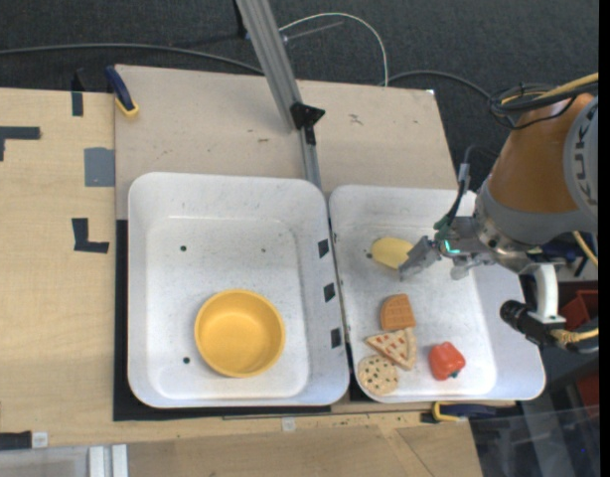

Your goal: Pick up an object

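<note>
Grey-and-orange robot arm (pixel 543 182) reaches in from right over right-hand shallow white plastic bin (pixel 504 366). Its two-finger gripper (pixel 416 259) sits low, just beside a pale yellow rounded toy food piece (pixel 389 253) at bin's far left. To grab well, prob. centre over it w/ fingers straddling before closing. Can't tell how wide fingers stand, or if they're touching it.

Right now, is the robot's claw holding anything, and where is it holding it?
Cannot tell: the gripper sits beside the pale yellow lemon-shaped toy, but no grasp is visible.
</note>
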Motion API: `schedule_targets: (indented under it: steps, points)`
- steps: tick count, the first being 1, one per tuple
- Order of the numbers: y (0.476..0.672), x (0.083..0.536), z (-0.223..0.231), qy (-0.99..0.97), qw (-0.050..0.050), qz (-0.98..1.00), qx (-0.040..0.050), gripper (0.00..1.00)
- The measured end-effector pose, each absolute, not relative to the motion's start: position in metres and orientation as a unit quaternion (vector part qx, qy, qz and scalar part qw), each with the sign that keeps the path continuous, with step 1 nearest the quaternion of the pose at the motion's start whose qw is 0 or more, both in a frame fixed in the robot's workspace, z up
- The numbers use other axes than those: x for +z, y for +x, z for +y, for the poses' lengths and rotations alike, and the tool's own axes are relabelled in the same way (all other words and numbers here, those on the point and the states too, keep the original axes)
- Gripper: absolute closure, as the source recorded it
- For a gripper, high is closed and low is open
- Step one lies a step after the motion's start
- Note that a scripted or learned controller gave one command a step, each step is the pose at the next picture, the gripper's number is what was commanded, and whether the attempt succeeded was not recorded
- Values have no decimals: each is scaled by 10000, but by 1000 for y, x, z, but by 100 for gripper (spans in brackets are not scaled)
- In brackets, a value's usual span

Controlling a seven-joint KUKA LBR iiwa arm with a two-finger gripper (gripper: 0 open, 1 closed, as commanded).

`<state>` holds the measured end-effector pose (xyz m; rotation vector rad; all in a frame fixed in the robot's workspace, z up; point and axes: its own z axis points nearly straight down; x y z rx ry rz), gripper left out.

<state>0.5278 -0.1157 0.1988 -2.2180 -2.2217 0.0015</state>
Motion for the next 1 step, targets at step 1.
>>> schedule_targets:
  steps: [1]
  points:
    - [532,153,-118,-7067,27,-7075,23,0]
